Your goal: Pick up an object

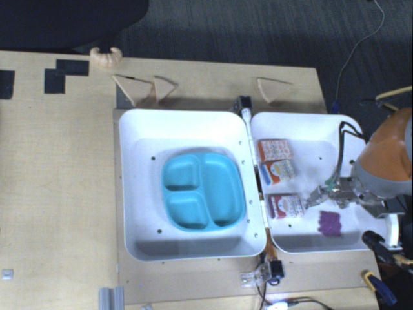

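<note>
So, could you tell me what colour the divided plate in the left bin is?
Light blue divided plate, in the camera view.

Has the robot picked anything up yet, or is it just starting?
Nothing looks picked up so far. The three small packets and the purple thing all lie on the floor of the right bin, and the blue divided tray sits in the left bin. Right now the gripper is low in the right bin, close to the nearest packet. Grabbing and lifting something is left.
</note>
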Controlling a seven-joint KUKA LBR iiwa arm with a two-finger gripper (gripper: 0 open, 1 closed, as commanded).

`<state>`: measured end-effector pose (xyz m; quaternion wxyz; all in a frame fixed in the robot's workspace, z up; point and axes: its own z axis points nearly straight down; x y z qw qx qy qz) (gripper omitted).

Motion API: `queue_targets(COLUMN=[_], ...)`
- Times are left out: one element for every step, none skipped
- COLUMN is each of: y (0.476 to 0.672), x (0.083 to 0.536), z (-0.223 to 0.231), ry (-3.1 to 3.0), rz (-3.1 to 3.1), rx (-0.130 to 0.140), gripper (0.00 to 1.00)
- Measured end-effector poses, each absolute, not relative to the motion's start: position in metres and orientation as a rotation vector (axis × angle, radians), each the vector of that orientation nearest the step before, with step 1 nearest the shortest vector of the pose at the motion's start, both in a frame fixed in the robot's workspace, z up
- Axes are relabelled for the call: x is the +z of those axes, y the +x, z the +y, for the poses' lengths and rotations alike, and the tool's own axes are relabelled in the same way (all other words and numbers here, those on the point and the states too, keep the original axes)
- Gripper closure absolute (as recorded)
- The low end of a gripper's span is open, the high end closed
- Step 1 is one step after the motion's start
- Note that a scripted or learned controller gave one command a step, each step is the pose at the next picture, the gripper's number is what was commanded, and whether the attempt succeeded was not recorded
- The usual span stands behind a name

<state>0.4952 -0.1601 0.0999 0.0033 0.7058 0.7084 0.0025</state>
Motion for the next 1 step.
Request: queue_targets(y=[0.4968], x=[0.1106], z=[-0.1596], ry=[2.206], rz=[2.224], rx=[0.012], gripper=[1.0])
